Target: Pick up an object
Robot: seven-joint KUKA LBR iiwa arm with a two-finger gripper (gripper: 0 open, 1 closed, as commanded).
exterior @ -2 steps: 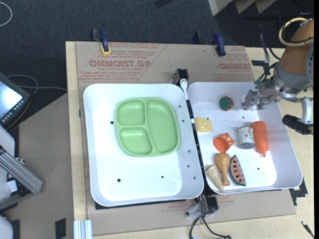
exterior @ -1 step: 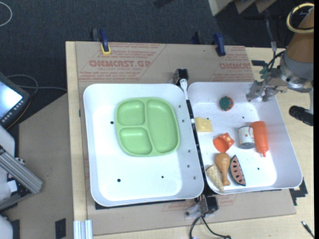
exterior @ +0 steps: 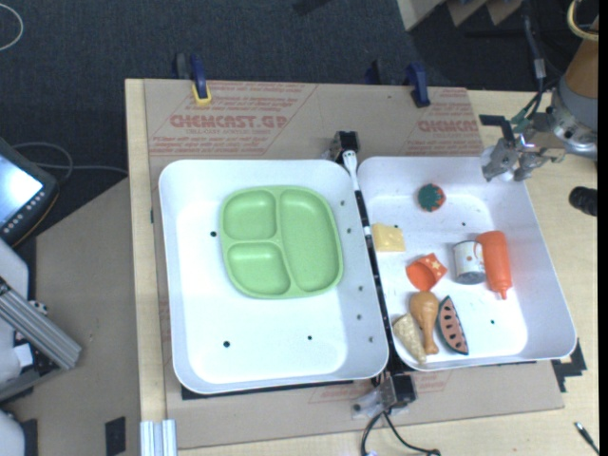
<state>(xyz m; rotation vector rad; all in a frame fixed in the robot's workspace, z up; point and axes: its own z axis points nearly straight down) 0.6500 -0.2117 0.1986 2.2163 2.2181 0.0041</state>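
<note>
The gripper [exterior: 510,160] hangs over the far right corner of the right bin [exterior: 532,335], at the end of the arm [exterior: 575,122] that comes in from the right. Nothing sits between its fingers; how wide they stand cannot be told from this slant, since the metal parts blur together.

Nearest to it, a little to its left and toward the camera, lies a small round green and red ball [exterior: 431,197], alone on bare white floor. It looks like the easiest pick: it has free space on all sides, so the fingers could straddle it without nudging anything. A round thing can roll off one finger, so the gripper should come straight down, centred over it.

Further from the gripper, toward the near edge, an orange bottle [exterior: 496,261] lies touching a small silver can [exterior: 466,261]. Taking either would call for fingers set across the free sides, not into the seam between them. To the left of those are an orange-red wedge [exterior: 426,272] and a pale yellow block [exterior: 387,237] close to the bin's left wall.

Further still, at the near edge, a drumstick [exterior: 426,319], a watermelon slice [exterior: 453,325] and a beige piece [exterior: 408,336] crowd together, a poor choice for a clean grasp.

Farthest away, in the left bin [exterior: 190,255], rests a green divided plate [exterior: 281,241], flat and broad, probably too wide to pinch.
</note>
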